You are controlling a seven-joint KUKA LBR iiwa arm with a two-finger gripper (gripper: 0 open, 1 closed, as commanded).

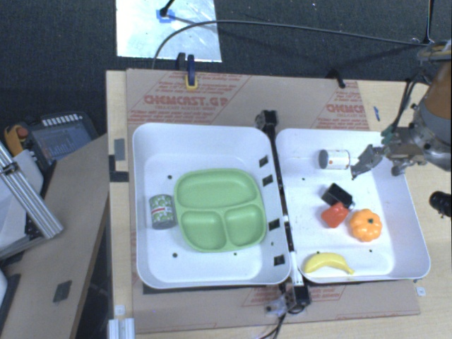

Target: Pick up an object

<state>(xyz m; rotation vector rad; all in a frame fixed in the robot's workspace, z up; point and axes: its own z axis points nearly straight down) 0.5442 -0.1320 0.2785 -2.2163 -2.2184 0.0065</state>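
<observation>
Nothing was picked yet: gripper [369,159] hung over the right bin's [409,221] far-right part, fingers spread and holding nothing, just beside the white cylinder [335,159] near the far edge; pumpkin [366,224], red-black block [336,205] and banana [327,263] lay untouched.

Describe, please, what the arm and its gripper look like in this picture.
The arm enters at the right edge: a rounded grey body with an orange band near the top. Thin dark cables run beside it. The gripper is a grey metal assembly with dark, slim parts pointing left over the right bin.
</observation>
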